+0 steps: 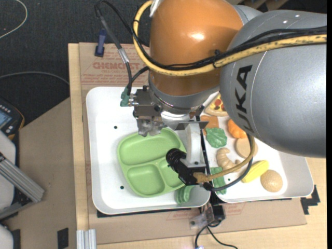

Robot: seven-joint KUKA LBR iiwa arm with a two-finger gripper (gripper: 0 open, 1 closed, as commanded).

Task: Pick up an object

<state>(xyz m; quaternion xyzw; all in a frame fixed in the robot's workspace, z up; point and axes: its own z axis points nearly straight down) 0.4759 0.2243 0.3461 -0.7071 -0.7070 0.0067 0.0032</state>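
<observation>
Tool (147, 130) over green tray's (148, 162) rim

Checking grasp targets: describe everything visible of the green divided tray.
The green divided tray looks like smooth, pale green plastic with rounded corners and raised ridges splitting it into compartments. It lies flat, turned at an angle, on the floor of the left white bin. The arm covers its upper right part; a black cable crosses its right side.

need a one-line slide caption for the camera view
KUKA arm poised above a green divided tray in the left bin; toy foods, including a banana, fill the right bin.
</observation>
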